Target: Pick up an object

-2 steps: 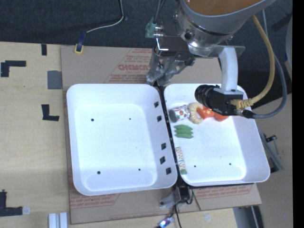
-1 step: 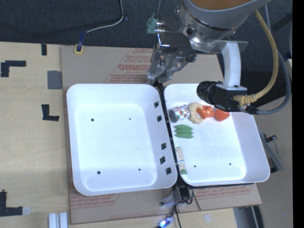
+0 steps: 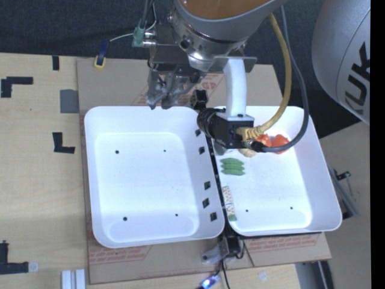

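A grey KUKA arm [image 3: 240,5] with an orange band is reaching in from the upper right and hanging over the far edge of two shallow white bins sitting side by side on a wooden bench [image 3: 36,161]. Part of the maker's name is showing on the arm's grey housing at the right: the letters "UK" are readable in black, the rest is cut off.

The two-finger gripper [image 3: 163,98] is pointing down just above the far rim of the left bin [image 3: 144,179]. Its dark metal fingers are sitting close together, and nothing is showing between them; whether they are fully closed cannot be told from this slanted angle.

Two loose objects are lying in the right bin [image 3: 283,203], both to the right of the gripper and nearer the camera than it. One is a small green object [image 3: 233,167], shaped like a cluster of pods or leaves, resting near the wall that divides the bins. The other is an orange object [image 3: 274,141], partly hidden behind a yellow hose [image 3: 283,110] and a black fitting [image 3: 222,128] hanging from the arm.

The left bin's floor, directly below and in front of the gripper, is showing four small dark dots. A narrow printed strip [image 3: 228,201] is lying along the dividing wall, its print too small to read. Black tape marks [image 3: 60,143] are dotting the bench to the left of the gripper.
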{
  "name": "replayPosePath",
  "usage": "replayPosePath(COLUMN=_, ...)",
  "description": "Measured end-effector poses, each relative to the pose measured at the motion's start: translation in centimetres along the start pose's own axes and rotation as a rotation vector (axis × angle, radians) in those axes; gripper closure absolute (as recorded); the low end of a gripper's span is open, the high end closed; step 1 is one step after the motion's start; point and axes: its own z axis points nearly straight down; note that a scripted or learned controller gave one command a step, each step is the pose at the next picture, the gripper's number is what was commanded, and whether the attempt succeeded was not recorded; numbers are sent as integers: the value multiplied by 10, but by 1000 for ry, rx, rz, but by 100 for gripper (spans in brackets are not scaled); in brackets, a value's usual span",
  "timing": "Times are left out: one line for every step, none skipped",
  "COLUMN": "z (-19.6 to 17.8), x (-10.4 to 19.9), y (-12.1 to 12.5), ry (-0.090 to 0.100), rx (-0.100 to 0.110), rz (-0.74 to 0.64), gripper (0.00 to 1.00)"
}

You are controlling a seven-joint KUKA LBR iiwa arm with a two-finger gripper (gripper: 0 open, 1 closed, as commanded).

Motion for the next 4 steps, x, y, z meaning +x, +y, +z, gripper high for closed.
replayPosePath(z=-1, x=-5, y=1, ry=0, rx=-2, rz=6, gripper=100)
replayPosePath(z=-1, x=-3, y=1, ry=0, rx=-2, rz=6, gripper=100)
replayPosePath(z=-1, x=-5, y=1, ry=0, rx=-2, rz=7, gripper=100)
replayPosePath(z=-1, x=-6, y=1, ry=0, rx=-2, rz=7, gripper=100)
